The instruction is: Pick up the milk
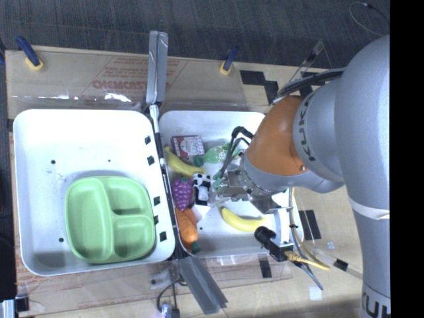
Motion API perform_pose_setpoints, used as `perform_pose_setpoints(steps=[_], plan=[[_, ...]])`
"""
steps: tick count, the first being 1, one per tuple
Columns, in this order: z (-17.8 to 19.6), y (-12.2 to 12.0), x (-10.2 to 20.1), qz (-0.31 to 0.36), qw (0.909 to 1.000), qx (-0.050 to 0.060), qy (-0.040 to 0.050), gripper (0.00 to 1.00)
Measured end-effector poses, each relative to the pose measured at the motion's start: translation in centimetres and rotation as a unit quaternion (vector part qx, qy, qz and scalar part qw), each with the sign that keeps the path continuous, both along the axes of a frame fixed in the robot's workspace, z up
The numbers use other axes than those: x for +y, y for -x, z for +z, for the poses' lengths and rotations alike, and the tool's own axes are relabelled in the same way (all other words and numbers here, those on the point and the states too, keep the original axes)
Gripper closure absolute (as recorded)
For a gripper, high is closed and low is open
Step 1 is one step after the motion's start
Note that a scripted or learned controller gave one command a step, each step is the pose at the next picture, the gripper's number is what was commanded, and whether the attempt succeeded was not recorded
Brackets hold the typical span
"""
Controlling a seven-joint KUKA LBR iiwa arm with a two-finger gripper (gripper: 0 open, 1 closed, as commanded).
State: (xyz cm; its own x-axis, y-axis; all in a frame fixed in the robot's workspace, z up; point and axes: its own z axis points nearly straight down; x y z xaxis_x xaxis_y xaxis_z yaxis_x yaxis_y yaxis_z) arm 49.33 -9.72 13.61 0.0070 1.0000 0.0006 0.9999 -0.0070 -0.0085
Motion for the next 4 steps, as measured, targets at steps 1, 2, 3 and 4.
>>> perform_pose_setpoints(steps=[1, 2, 3, 4], plan=[[0.0, 0.0, 0.0, 0.0, 1.0, 0.0, 0.0001, 0.0], [-4.5, -3.2, 0.3, 0.127, 0.9919, -0.002, -0.001, 0.0], [-3.5, -3.3, 0.3, 0.129, 0.9916, -0.002, -0.0009, 1.0], [10.9, -3.6, 5.9, 0.129, 0.9916, -0.003, -0.0007, 1.0]])
